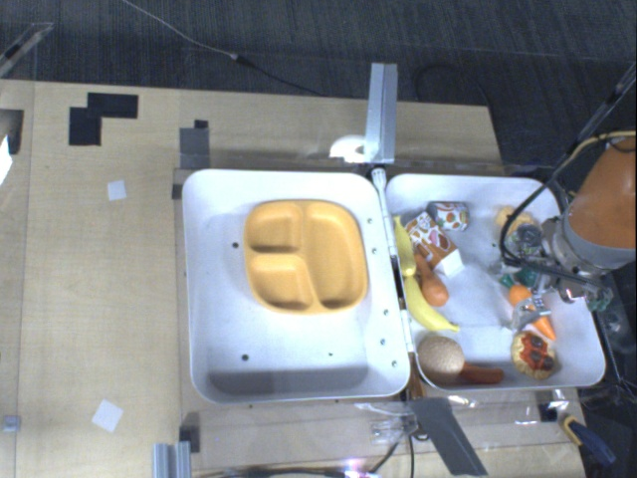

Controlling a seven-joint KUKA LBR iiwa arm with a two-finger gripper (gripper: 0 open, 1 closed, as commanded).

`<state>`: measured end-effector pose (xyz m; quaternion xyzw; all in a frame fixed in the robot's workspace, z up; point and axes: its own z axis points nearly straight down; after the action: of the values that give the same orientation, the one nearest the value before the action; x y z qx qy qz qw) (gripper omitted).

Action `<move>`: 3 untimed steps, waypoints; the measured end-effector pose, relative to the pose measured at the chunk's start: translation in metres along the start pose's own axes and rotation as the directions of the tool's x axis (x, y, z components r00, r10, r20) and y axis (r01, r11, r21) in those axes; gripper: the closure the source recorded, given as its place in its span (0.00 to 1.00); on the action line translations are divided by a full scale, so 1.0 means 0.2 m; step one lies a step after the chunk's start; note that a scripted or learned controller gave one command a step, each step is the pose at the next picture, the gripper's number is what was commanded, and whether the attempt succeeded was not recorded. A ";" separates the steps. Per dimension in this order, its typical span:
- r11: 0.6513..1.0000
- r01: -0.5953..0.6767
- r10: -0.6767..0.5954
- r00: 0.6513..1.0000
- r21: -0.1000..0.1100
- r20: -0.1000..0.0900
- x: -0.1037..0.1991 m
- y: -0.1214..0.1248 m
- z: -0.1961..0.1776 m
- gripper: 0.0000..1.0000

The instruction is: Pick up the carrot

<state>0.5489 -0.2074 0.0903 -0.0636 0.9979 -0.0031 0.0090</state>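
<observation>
Carrot (pixel 543 327) lies in the right bin (pixel 587 371), near its right wall, a small orange piece tilted on the white floor just below the gripper (pixel 530 302). The two look to be touching or very nearly so; the contact point is too small to resolve. Another bit of orange (pixel 520 293) sits right at the gripper's upper left side, and I cannot tell whether it is part of the same piece or a separate item.

Gripper: low inside the right bin, under the grey arm (pixel 595 247) with its orange band, which enters from the right. Dark cables loop over the wrist. Whether the gripper is spread or closed cannot be made out, and nothing is plainly seen clamped in it.

Just below the carrot: a round pizza-like toy (pixel 534 355) at the bin's lower right corner. Further left along the bottom edge: a red sausage (pixel 484 373) and a brown egg-shaped item (pixel 441 356). A banana (pixel 422 297) runs along the left wall, with an orange-brown item (pixel 432 285) and small printed boxes (pixel 439 229) beside it.

Left bin (pixel 209 366): a yellow divided plate (pixel 302 255), well apart from the gripper.

Both bins sit on the wooden counter (pixel 90 317).
</observation>
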 end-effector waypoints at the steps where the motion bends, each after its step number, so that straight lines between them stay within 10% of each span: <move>1: 0.989 -0.150 0.150 0.989 -0.001 -0.003 0.11 0.14 0.00 0.00; 2: 0.990 -0.144 0.144 0.990 0.001 0.005 0.09 0.15 -0.06 1.00; 3: 0.993 -0.119 0.119 0.993 -0.004 -0.001 0.02 0.39 -0.42 1.00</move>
<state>0.5326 -0.1308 0.1740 -0.0040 1.0000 -0.0005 0.0086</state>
